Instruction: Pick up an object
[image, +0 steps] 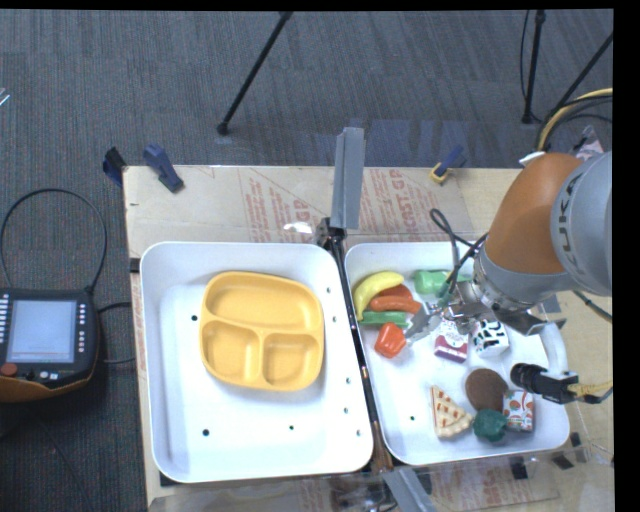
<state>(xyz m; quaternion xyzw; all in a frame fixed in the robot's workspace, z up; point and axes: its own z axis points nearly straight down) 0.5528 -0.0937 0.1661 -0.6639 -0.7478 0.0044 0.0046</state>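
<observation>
**On the bench: two bins, one tray, and a crowded right side**

Across the bench you have two shallow white bins set side by side. Start with the left bin (170, 300): it holds one yellow divided tray (264, 330), three compartments, lying flat toward the bin's upper middle.

Move to the right bin (400, 440) and count the toys. At its upper left you see one yellow banana (375, 288), with one orange piece (397, 302) touching it just below, then one green pod-shaped piece (385, 318) under that, and one red-orange pepper (390, 341) lower still. Near the upper rim lies one green block (432, 282). Toward the middle sit one small pink-and-white carton (451, 348) and, just right of it, one black-and-white patterned carton (490, 337). Along the lower part you have one pizza slice (449, 411), one brown round cookie (485, 388), one dark green lump (490, 426) and one red packet (519, 410), the last three close together.

Your arm comes in from the right, its orange band above the bin's upper right corner, wrist bent down and leftward. The gripper (437, 318) hangs low over the middle of the right bin, between the pepper and the pink carton. You cannot tell how its jaws are set, and nothing is visibly held between them.
</observation>
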